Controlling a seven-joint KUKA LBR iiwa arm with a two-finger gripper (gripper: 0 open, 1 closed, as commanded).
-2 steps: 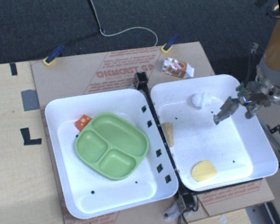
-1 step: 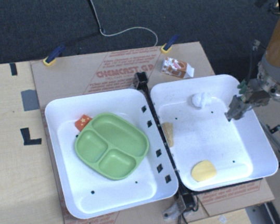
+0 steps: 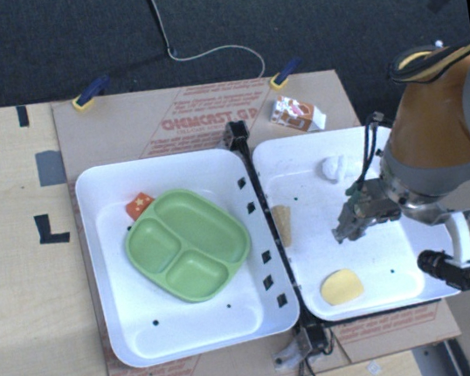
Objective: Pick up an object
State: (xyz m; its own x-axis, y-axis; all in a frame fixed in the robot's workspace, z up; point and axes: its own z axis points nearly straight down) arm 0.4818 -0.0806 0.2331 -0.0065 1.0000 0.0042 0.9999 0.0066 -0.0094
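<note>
Hovering low in the right bin [image 3: 409, 283], the jaws [image 3: 346, 232] grasp nothing visible; whether they are parted I cannot tell. Nearest pick, the yellow piece [image 3: 342, 285], lies just below them, calling for a short descent.

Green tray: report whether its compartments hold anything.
Empty. The green tray lies flat in the left bin, all three compartments showing bare green.
</note>
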